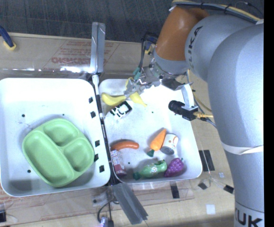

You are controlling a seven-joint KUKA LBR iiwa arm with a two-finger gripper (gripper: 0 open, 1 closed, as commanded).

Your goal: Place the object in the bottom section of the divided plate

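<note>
My gripper (137, 83), fingers' state unclear to me, hovers at the yellow plastic banana (114, 99) lying crosswise, the green divided plate (57, 150) well leftward.

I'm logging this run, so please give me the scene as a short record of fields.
arm: grey KUKA arm reaching in from the right
gripper: over the right white bin's far-left corner, at the yellow toy banana
plate: green divided plate in the left white bin, nothing on it
other items, right bin: orange carrot, purple grapes, sausage
</note>
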